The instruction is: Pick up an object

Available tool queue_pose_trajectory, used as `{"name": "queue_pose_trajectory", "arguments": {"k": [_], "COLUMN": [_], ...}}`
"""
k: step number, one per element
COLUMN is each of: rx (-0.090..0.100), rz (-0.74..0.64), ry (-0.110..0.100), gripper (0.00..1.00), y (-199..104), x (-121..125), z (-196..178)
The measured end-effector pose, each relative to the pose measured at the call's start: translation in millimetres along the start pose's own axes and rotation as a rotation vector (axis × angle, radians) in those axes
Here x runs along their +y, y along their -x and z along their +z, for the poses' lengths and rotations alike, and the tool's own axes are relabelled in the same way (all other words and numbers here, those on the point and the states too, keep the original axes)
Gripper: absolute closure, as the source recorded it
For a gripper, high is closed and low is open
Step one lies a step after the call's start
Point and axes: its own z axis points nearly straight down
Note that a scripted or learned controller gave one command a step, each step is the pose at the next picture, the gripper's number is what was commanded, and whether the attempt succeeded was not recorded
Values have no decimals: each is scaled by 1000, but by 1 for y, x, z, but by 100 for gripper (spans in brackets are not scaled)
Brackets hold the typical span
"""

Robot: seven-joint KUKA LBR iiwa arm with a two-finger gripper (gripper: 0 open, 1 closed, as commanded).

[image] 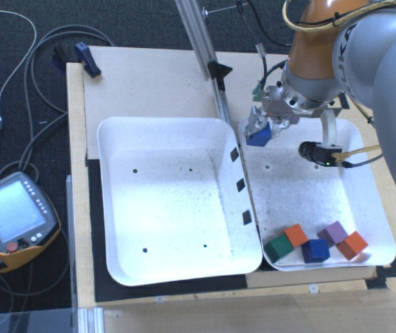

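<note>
Tool (258, 132) is closed on a blue cube (259, 138); the block sits between the fingers, up over the far-left part of the right bin (374, 186), close to the divider between the two bins. Looks clear of the bin floor, so my read is the grasp is done and we're in the lift/carry phase. Can't judge how secure the pinch is from this angle.

Next move, as I see it: keep the grip and raise straight up, staying off the aluminium post (198, 40) that stands just beside the tool at the worktop's far edge.

Bins:
- Left bin (114, 186): nothing in it but dark specks on the floor.
- Right bin: five cubes clustered at the near edge — green cube (279, 245), orange cube (295, 235), second blue cube (315, 250), purple cube (335, 232), second orange cube (354, 244), toward the near-right corner. All close together, some touching.

Risk: a loose pinch drops the block back in the bin.
</note>
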Motion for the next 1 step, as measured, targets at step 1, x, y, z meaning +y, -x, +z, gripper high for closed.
{"name": "queue_pose_trajectory", "arguments": {"k": [1], "rx": [1], "rz": [-1], "ry": [1], "gripper": [100], "y": [-72], "x": [5], "z": [-15]}}
